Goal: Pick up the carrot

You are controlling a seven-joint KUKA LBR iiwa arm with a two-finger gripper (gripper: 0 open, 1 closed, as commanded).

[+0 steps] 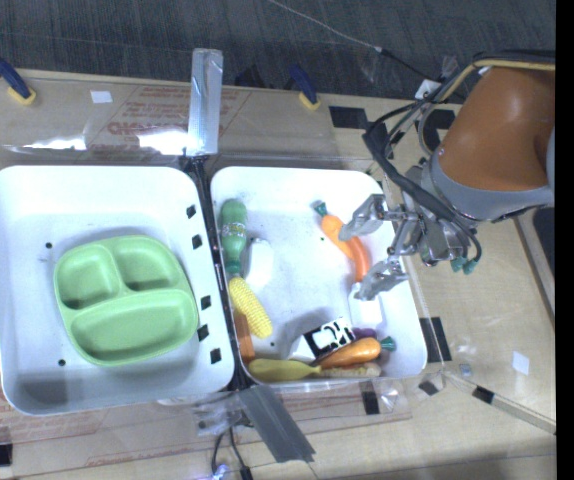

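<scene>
The gripper (372,248) hung over the right edge of the right bin (297,180), its two metal fingers (365,213) spread apart with nothing between them, one near the upper part of the bin's right wall and the other lower down. The carrot (348,241) lay in the upper right part of that bin, slanting downward to the right with its green top toward the upper left; its lower end sat just beside the gripper, roughly between the two open fingers as seen from above, though whether any finger touched it could not be told. Along the bin's left wall lay a green cucumber-like vegetable (233,228) and, below it, a corn cob (250,306). At the bin's bottom edge a yellow banana (279,369) lay beside a second orange carrot-like piece (352,351), with a small black-and-white object (327,336) just above them. The left bin (27,193) held a green divided plate (127,296). The arm's orange band (497,128) showed at the right, above the grey wrist.
</scene>
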